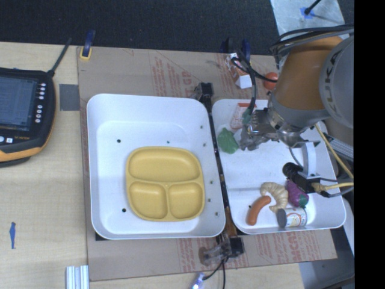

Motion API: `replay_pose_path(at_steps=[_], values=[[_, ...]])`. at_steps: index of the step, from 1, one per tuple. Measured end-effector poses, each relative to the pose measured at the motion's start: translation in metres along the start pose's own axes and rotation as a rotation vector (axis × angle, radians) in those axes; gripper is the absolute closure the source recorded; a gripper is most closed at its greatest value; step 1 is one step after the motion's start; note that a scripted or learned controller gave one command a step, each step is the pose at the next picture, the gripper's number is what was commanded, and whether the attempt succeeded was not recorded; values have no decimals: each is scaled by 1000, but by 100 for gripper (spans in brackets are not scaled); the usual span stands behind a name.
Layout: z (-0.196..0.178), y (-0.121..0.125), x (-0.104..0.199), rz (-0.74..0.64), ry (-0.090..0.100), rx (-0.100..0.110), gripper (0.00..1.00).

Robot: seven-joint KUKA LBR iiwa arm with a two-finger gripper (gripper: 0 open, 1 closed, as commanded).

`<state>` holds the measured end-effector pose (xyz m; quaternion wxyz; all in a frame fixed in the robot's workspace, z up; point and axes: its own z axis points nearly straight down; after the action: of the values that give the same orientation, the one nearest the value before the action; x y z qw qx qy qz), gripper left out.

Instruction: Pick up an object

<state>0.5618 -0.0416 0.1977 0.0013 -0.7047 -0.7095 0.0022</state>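
A wooden bench (42, 209) carries a cardboard sheet (144, 71), a teach pendant (24, 113) and two white bins (99, 119).

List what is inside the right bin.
The right bin holds a green toy at its left wall, and near the front a sausage, croissant, purple piece and small can. The arm covers the bin's back part.

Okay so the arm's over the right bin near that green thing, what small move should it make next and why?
Probably lower the end effector a little and shift it toward the green object. It sits just right of that piece, at the right bin's left wall, while the sausage, croissant and can lie farther off near the front edge.
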Motion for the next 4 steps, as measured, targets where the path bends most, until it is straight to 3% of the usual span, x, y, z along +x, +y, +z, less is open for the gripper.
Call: replay_pose_path(at_steps=[1, 2, 3, 4], values=[[-6, -12, -58, 4, 1, -1, 100], [-13, -30, -42, 1, 1, 1, 100], [-13, -30, -42, 2, 1, 0, 0], [9, -37, -88, 2, 1, 1, 0]])
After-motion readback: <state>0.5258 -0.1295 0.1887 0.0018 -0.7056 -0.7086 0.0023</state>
